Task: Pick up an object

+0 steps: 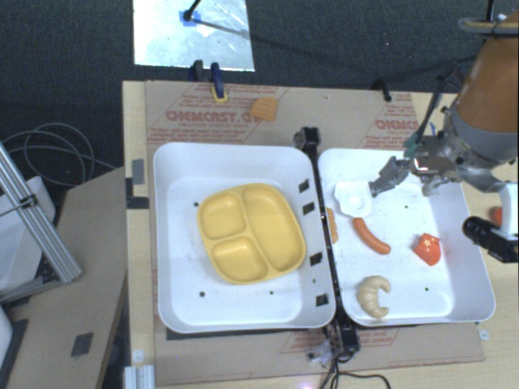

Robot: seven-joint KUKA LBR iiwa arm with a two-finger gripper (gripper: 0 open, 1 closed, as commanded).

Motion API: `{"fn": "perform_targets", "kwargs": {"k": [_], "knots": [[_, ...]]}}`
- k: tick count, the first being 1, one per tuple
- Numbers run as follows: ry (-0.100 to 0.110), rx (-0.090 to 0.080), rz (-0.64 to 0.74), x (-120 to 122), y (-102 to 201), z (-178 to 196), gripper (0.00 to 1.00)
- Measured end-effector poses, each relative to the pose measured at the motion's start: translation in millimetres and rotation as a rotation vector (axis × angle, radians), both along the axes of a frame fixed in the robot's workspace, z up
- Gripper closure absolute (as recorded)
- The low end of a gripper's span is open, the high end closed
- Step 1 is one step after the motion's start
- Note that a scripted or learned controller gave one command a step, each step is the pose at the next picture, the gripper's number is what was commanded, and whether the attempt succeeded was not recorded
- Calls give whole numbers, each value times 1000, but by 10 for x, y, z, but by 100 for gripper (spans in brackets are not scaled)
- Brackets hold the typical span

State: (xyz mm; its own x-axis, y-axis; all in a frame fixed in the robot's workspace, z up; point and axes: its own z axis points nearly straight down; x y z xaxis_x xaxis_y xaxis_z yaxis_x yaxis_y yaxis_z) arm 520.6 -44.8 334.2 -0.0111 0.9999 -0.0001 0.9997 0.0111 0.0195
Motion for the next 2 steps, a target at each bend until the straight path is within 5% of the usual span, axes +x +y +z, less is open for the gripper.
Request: {"fn": "perform_targets", "kwargs": {"k": [1,2], "knots": [[9,1,-2,-342,457,880,0],[12,-1,-1,-327,432,945,100]]}}
